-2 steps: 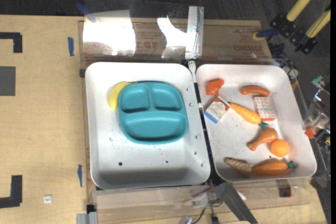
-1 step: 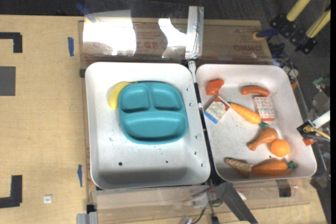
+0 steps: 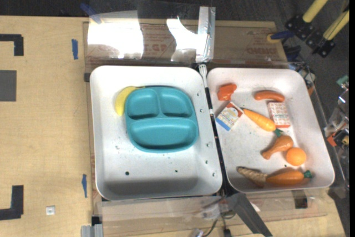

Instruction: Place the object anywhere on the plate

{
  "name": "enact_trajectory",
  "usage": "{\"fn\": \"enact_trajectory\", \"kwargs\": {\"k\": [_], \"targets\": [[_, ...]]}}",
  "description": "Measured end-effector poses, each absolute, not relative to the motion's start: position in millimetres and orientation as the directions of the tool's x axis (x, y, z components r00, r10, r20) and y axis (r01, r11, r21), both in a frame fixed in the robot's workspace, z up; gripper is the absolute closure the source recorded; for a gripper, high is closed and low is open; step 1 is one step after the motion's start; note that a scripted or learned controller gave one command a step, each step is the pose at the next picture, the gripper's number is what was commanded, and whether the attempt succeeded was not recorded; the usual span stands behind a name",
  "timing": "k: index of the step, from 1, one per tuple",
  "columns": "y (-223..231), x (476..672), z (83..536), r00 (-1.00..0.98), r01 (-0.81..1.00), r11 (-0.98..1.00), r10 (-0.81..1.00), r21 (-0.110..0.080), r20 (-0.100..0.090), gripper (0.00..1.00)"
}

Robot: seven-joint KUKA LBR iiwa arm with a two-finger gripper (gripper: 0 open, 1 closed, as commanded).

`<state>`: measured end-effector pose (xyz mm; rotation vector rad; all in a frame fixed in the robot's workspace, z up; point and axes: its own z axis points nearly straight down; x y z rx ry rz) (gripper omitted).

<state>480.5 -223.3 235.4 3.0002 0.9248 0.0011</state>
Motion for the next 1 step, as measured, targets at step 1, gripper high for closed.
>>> {"fn": "enact_trajectory", "kwargs": {"k": [1], "targets": [[-223.0,479.9,230.3,0.979,0.203,-0.979,0.203,0.000,-0.002,1.00]]}}
